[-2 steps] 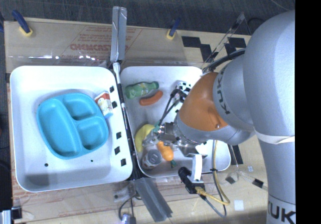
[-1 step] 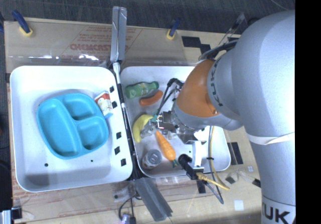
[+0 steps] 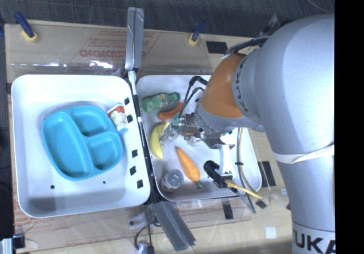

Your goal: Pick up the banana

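We cannot tell the gripper [image 3: 175,128] state; it blurs against the banana [image 3: 156,140], arm hiding the bin [image 3: 257,181] behind.

the banana [image 3: 156,140] lies in the right bin [image 3: 252,174], left of the carrot [image 3: 188,164]; the divided tray [image 3: 82,140] sits in the left bin [image 3: 34,99].

The arm [image 3: 301,133] has the white letters "UKA" at its lower part, cut by the picture edge. Red print on the cardboard [image 3: 102,48] is too faint to read.
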`<state>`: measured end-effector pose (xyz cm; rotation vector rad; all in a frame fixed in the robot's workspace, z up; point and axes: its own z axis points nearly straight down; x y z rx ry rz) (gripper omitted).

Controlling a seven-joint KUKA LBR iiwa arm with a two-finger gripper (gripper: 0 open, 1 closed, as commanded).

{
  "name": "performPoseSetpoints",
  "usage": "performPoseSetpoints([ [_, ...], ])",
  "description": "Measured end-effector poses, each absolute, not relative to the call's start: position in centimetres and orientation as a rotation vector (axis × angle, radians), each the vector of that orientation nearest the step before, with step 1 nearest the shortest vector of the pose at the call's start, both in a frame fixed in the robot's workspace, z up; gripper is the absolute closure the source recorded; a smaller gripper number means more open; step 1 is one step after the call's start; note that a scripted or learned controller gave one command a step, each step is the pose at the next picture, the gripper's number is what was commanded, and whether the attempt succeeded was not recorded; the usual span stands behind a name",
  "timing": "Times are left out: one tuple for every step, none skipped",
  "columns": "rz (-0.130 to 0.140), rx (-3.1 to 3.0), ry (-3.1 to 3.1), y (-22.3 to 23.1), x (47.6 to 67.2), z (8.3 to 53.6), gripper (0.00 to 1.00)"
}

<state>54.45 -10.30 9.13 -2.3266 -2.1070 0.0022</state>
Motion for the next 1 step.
performPoseSetpoints([
  [0.001,-2.216,-2.224,-9.72,55.59,23.57,0.0],
])
